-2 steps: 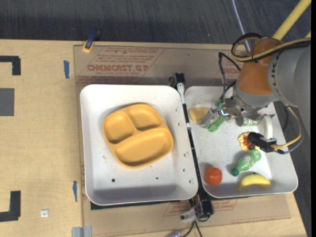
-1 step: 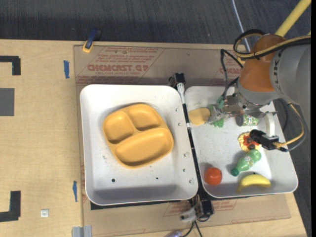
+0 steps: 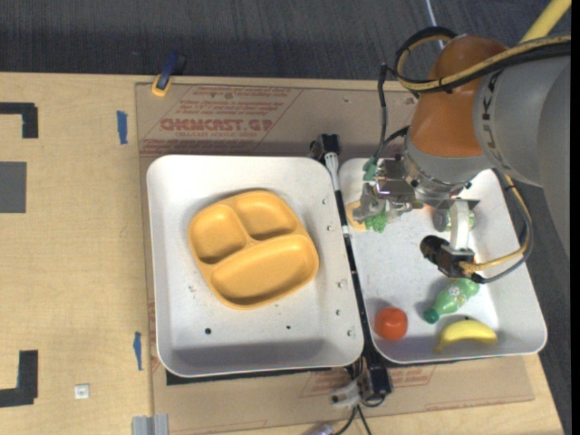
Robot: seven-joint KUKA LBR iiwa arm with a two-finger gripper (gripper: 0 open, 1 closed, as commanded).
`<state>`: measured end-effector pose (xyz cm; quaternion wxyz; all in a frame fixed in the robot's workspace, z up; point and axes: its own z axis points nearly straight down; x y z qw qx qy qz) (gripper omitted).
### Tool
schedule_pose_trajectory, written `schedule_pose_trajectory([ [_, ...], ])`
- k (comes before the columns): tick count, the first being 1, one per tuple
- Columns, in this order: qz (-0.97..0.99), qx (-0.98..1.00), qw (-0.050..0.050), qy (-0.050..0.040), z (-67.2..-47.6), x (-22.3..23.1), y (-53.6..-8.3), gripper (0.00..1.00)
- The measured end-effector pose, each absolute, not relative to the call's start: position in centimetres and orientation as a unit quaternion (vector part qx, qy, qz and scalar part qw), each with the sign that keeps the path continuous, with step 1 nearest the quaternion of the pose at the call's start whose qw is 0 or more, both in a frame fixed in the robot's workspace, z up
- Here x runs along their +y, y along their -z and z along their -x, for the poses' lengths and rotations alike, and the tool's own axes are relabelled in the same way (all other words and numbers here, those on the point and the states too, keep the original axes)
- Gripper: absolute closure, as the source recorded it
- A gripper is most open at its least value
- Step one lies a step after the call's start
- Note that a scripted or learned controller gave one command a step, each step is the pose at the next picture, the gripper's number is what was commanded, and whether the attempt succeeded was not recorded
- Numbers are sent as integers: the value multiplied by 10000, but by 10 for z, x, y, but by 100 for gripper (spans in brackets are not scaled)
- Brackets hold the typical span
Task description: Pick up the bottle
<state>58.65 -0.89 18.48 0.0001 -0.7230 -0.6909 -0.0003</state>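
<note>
The bottle (image 3: 451, 298) is small and green. It lies on its side near the front of the right bin (image 3: 521, 320), with its cap pointing to the lower left. My gripper (image 3: 416, 207) hangs under the grey wrist and orange band over the back half of the same bin. It is up and to the left of the bottle and apart from it. The wrist hides the gripper's underside from this camera.
A red ball-shaped fruit (image 3: 391, 323) and a yellow banana (image 3: 467, 333) lie beside the bottle at the bin's front. A small green item (image 3: 376, 217) sits by the bin's left wall. A black cable end (image 3: 443, 254) hangs just above the bottle. A yellow divided plate (image 3: 255, 246) sits in the left bin (image 3: 168, 333).
</note>
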Motion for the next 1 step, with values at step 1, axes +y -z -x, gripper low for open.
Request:
schedule_pose_trajectory([
  [1,7050,-7092,12,-7,-533,57,-184,100],
])
